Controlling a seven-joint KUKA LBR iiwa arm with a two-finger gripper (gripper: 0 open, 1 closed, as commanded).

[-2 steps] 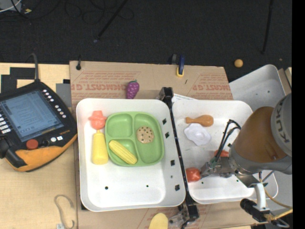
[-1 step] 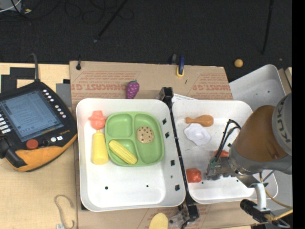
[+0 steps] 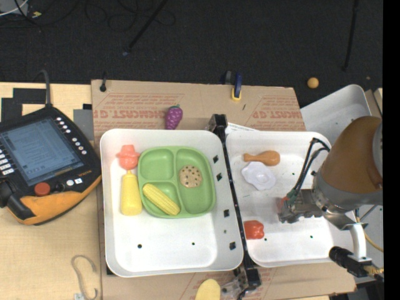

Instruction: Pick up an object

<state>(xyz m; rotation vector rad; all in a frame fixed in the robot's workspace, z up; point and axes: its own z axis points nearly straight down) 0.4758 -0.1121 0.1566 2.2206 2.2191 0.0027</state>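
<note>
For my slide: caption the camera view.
KUKA arm's gripper above right bin near red toy; green tray in left bin.

The arm's wrist hides how the jaws stand.

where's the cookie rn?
The cookie sits in the upper right compartment of the green divided plate in the left bin, just above and right of the corn.

The single camera is fixed above the bench, looking down at a slant. Both white bins, left bin and right bin, fall within frame. The arm enters from the right edge.
</note>
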